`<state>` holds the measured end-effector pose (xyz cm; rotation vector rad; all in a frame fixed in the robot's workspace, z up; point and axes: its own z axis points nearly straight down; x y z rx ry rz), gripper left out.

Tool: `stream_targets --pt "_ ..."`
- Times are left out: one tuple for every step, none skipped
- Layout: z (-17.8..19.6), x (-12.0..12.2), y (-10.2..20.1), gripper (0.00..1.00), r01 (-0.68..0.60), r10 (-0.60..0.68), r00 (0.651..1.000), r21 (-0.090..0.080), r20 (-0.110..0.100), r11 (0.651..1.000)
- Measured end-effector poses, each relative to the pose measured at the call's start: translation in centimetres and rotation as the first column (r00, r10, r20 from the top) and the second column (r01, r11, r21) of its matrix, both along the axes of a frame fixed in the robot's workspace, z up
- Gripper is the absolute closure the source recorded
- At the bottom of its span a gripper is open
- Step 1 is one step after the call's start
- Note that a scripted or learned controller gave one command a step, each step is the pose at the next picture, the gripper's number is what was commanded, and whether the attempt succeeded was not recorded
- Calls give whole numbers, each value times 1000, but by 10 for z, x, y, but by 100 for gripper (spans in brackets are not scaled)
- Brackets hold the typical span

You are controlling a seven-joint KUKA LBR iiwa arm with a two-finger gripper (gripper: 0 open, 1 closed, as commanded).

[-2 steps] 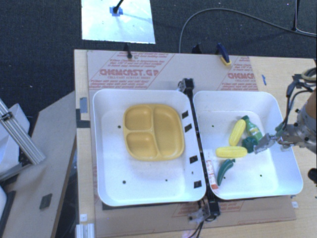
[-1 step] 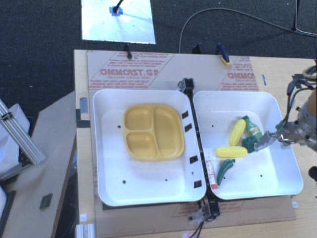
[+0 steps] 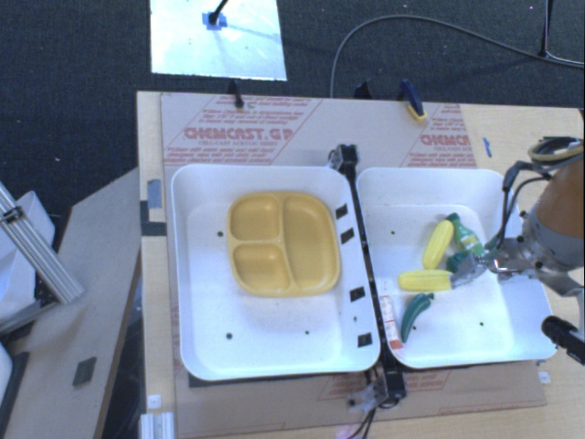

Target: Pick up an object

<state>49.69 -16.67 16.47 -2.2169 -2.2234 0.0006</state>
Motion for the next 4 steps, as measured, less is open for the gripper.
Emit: stream_targets --pt "-60 -2 -7 0 2 -2 1000 0 -1 1000" --pt "-81 -1 -7 0 2 -2 1000 -1 3 1000" --pt "-68 0 -7 100 1 -1 1000 -1 5 1000" --pt "-9 0 -16 100 0 0 1000 -3 7 1000"
